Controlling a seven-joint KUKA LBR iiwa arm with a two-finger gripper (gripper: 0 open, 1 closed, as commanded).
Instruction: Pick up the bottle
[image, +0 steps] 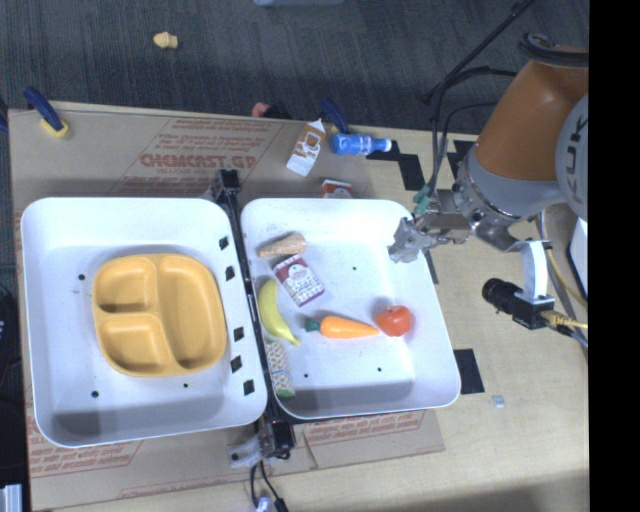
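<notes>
The shallow white left bin (40, 300) held a yellow plastic divided tray (158, 312) and nothing the task wanted. In the shallow white right bin (425, 385), a clear slim plastic bottle (279, 372) lay on its side against the left wall, towards the near corner. It sat just below the yellow toy banana (272, 311), and its long axis ran along that wall, away from the camera. I judged this the bottle meant. (A small blue bottle with a white cap (354, 145) also lay on the bench beyond the bins, so the target was not beyond doubt.)

Further right lay a tan bread roll (281, 244), a red-and-white snack carton (298, 279), an orange toy carrot (347, 326) and a red toy tomato (395, 320).

The metal two-finger gripper (405, 243) hung over the right bin's far right edge, on the grey arm with the orange band (525, 110). Nothing was visibly in it, and I could not tell whether it was spread or pressed together.

The clear bottle therefore lay leftward and nearer the camera from the gripper, diagonally across the bin and well apart from it. The coming move seemed to call for closing across the bottle's narrow width, with the wall tight on one side.
</notes>
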